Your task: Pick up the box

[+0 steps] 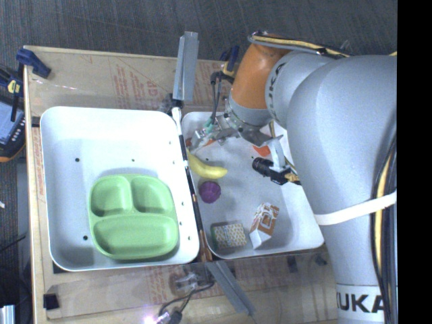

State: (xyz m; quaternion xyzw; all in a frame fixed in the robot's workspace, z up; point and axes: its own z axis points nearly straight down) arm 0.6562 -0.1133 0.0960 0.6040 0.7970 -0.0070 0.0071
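Observation:
A small box with a speckled brown top [229, 235] lies at the near edge of the right bin [304, 231]. Beside it, to the right, a white and orange carton [264, 221] lies tilted. My gripper [206, 136] is low in the far left corner of the right bin, just above a yellow banana [206, 169], well away from both the box and the carton. Nothing shows in its grasp. The grey arm with its orange band [253, 79] covers the far right part of that bin.
A purple round fruit [210, 192] lies between the banana and the box. A green divided tray [133, 216] sits in the left bin [67, 140]. The wall between the bins [189, 187] runs close to the banana and my gripper.

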